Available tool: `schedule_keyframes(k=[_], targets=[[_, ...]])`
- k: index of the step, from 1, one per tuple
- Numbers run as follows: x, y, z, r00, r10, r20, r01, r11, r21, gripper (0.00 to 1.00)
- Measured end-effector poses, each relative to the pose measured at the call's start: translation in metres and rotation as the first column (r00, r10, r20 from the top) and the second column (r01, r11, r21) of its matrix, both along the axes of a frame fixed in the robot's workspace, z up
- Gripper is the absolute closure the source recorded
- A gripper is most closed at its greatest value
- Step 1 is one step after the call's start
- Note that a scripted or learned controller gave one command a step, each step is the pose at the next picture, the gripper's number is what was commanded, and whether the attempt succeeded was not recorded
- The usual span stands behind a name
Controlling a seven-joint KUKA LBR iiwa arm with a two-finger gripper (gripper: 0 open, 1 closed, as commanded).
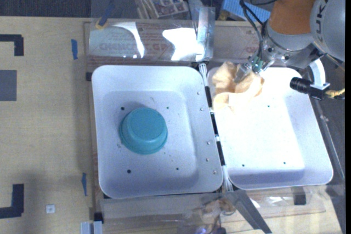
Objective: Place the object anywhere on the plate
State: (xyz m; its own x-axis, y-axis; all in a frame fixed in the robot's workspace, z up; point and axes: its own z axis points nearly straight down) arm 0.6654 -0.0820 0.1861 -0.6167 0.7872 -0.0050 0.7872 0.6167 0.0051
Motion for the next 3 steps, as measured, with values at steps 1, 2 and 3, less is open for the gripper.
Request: schedule_keyframes(k=[1, 2, 3], targets=[[0.001, -0.002, 0.04, 1.0, -0.003, -0.001, 0.003, 1.0, 0.0, 1.0], [-0.007, 0.048, 0.051, 0.922, 0.388, -0.004, -0.388, 0.922, 0.0, 1.0], [-0.015, 0.109, 0.051, 0.699, 0.715, -0.003, -0.715, 0.699, -0.001, 1.0]])
